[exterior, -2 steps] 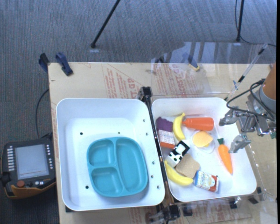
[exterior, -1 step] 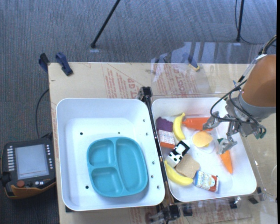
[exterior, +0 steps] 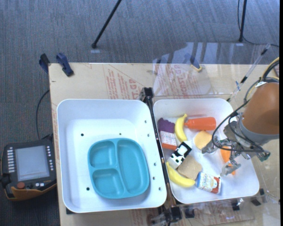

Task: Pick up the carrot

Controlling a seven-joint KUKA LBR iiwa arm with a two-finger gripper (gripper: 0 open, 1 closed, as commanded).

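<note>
The two-finger metal pincer (exterior: 228,158) is seen low over the right-hand shallow white plastic bin (exterior: 236,108), hanging from the grey arm with its orange band (exterior: 263,111) that comes in from the right. An orange, tapering carrot (exterior: 225,155) is seen right at the pincer, between its metal parts, with an orange tip showing just below them — whether it is truly clamped between the fingers cannot be told, nor whether the fingers stand wide or narrow. Just to the left of the pincer a pale yellow rounded piece (exterior: 203,139) lies, and further left a black-and-white cow-patterned carton (exterior: 180,154) and a tan slice of bread (exterior: 190,168). Up and to the left an orange bottle-shaped item (exterior: 201,123) is found beside a curved yellow banana (exterior: 180,127); a purple item (exterior: 166,125) sits at the far left wall. Below and to the left of the pincer a second yellow banana (exterior: 179,177) and a small white printed packet (exterior: 208,182) lie. Well away to the left, a turquoise three-compartment tray (exterior: 118,167) rests in the other white bin (exterior: 70,121).
</note>
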